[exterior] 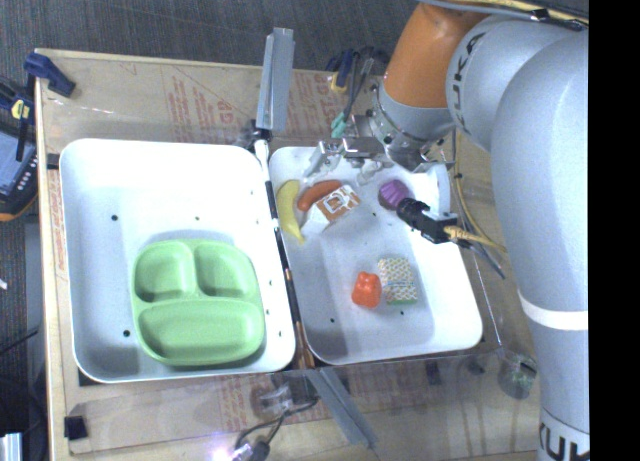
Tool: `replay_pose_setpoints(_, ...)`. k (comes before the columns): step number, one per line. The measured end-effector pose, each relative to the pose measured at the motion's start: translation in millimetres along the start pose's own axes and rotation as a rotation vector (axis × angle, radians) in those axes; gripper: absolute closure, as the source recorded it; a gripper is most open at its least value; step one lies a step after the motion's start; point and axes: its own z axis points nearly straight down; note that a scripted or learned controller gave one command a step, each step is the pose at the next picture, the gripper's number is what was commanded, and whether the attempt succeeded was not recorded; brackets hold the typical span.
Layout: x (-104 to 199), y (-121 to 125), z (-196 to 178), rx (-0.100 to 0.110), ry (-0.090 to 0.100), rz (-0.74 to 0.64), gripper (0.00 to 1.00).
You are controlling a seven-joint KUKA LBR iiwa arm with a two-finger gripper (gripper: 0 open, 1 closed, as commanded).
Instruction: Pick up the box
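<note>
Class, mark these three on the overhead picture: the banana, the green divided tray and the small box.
banana (289, 211): camera view, middle of its curved body.
green divided tray (200, 333): camera view, floor of its large front compartment.
small box (339, 203): camera view, its printed top face.

Two bins are sitting side by side on the bench (150, 89), touching along their inner walls. The left bin (90, 179) is holding a divided tray (197, 302) lying in its near half. The right bin (450, 319) is carrying the rest. A banana (289, 209) is lying along its left wall at the far end; just right of it a sausage (318, 191) and a box (340, 203) are lying touching. A grape-like piece (394, 192) is sitting further right, near the far wall. Nearer the middle, a pepper (367, 290) is resting just left of a sponge (398, 278). The gripper (345, 149) is hanging over the bin's far rim, behind the box.
</note>
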Motion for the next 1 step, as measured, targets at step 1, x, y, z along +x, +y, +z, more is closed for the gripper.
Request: replay_pose_setpoints(1,-92.6,-24.2,14.4,-0.001,0.000,-0.327,0.00)
